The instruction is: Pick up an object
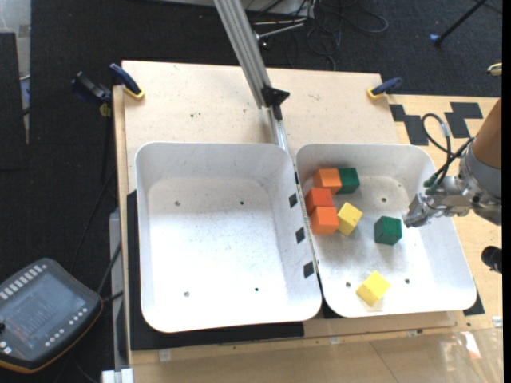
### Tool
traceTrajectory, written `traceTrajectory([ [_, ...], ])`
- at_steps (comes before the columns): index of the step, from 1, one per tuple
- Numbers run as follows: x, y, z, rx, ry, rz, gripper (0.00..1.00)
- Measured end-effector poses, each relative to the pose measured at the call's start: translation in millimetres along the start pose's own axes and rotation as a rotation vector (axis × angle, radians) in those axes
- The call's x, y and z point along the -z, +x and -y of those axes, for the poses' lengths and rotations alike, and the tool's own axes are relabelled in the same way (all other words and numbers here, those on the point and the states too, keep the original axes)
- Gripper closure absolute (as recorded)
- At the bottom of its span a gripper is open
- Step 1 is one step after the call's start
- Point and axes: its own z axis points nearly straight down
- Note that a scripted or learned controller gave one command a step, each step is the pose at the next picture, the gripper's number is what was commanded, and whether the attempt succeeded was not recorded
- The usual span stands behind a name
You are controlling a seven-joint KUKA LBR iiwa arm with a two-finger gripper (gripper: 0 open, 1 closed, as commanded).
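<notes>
Teach pendant (40, 313) on floor at lower left; clamps (126, 80) (384, 88) at bench's far corners; metal pole (243, 40).

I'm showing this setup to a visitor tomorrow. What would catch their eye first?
Probably the bright blocks clustered in the right bin: orange blocks by its left wall, two green blocks and two yellow blocks nearby. Next, the gripper reaching in at the right, beside the lone green block.

floor (72, 22): dark carpet | cables (335, 30): black, strewn at top | desk (207, 102): pale wood board, speckled | clamps (128, 82): blue-yellow at its rear corners | metal pole (239, 34): slanting | pendant (40, 313): grey, lower left
</notes>
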Motion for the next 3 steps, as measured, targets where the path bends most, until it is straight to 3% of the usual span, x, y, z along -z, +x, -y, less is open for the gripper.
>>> traceTrajectory([
  [1, 37, 0, -2, 0.000, 0.002, 0.000, 1.00],
  [3, 37, 93, -34, 0.005, 0.006, -0.003, 1.00],
])
